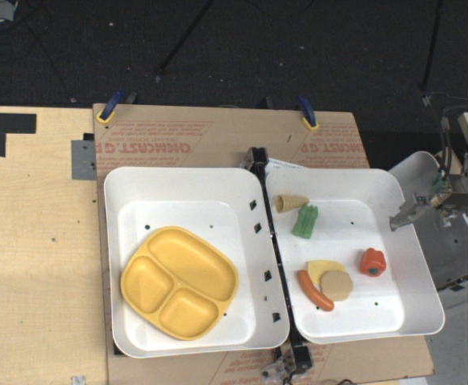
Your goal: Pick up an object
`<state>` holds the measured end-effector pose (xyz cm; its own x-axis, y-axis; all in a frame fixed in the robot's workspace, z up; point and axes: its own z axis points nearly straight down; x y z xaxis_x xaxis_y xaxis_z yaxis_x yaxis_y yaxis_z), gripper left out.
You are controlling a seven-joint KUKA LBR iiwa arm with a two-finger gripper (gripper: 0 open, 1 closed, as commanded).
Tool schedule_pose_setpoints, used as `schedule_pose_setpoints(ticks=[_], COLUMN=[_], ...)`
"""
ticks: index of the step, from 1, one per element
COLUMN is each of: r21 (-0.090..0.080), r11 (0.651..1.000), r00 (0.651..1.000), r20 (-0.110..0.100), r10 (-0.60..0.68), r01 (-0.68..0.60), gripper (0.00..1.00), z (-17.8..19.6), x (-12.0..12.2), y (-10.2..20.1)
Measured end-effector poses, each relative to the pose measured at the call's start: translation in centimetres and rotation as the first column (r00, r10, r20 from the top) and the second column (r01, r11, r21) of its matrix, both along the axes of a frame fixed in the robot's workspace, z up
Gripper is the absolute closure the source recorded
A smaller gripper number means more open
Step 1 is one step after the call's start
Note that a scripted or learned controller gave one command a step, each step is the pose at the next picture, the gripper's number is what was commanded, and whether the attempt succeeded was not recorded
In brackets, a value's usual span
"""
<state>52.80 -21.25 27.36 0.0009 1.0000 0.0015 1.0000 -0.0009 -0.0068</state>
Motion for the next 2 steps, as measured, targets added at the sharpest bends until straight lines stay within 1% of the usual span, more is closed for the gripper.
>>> schedule_pose_setpoints(ticks=[1, 2], r21=[-0.001, 0.0], r11=[1.0, 1.0], r00=[1.0, 1.0], r20=[0.006, 0.003], r10=[0.001, 0.002], r01=[-0.001, -0.002], gripper=[0.0, 0.0], z=[0.3, -4.2], x=[0.1, 0.6], y=[0.0, 0.6])
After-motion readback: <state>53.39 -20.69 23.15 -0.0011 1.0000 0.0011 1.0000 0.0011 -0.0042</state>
